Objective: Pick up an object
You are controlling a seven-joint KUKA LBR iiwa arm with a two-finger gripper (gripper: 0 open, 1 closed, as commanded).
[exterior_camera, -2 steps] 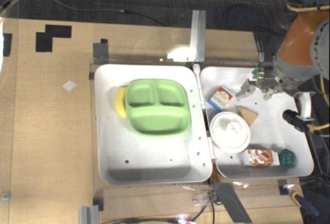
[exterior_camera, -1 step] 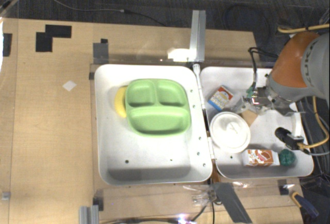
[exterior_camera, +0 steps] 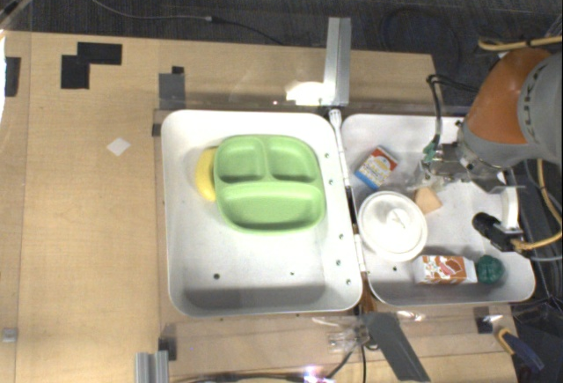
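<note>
Camera view: red-and-white printed packet (exterior_camera: 442, 268) beside white bowl (exterior_camera: 393, 224), lettering unreadable.

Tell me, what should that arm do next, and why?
Probably lower the gripper a little toward the small tan block just below it in the right bin. The block lies apart from the white bowl and the little carton, so it looks easiest to reach.

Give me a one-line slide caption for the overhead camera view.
KUKA arm's pincer hovers over the right bin near a white bowl and snack packets; green divided tray fills the left bin.
</note>
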